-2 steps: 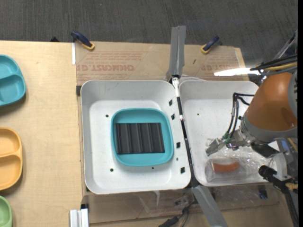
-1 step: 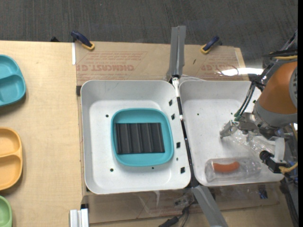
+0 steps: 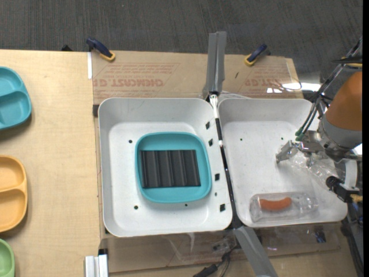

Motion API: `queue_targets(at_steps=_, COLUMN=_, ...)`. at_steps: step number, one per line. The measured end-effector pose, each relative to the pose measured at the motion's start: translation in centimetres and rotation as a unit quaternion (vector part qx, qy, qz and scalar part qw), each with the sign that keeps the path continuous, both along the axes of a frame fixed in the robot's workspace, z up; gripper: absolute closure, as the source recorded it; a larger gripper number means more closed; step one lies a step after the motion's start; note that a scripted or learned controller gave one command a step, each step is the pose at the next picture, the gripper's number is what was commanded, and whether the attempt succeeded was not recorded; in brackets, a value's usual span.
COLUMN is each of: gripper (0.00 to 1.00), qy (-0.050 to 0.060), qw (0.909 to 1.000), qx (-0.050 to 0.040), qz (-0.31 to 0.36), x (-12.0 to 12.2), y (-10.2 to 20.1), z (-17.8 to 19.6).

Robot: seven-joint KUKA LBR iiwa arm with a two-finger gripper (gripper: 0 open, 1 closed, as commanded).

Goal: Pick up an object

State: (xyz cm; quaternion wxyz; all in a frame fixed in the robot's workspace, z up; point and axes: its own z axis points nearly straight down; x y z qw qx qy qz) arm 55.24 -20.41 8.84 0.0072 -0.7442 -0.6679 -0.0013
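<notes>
Clear pack w/ sausage looks light, slippery, crinkly; I'd pinch its middle. Gripper state: can't tell.

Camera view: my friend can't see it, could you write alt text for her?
A grey and orange robot arm reaches from the right over the right white bin, where a clear bag holding an orange sausage-shaped item lies near the front. The left white bin holds a teal tray.

Dark grey carpet floor, wooden bench
</notes>
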Motion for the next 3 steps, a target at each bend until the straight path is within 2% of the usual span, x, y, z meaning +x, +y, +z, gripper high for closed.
queue_targets(at_steps=1, gripper=0.0, qy=-0.001, qw=0.999, qx=-0.0003, qz=-0.044, x=-1.2, y=0.2, z=0.0)
queue_targets(at_steps=2, gripper=0.0, qy=-0.001, qw=0.9999, qx=0.0007, qz=0.011, x=-7.2, y=-0.3, z=0.1)
queue_targets(at_steps=3, gripper=0.0, qy=-0.002, qw=0.9927, qx=-0.0042, qz=0.12, x=-6.0, y=1.3, z=0.0)
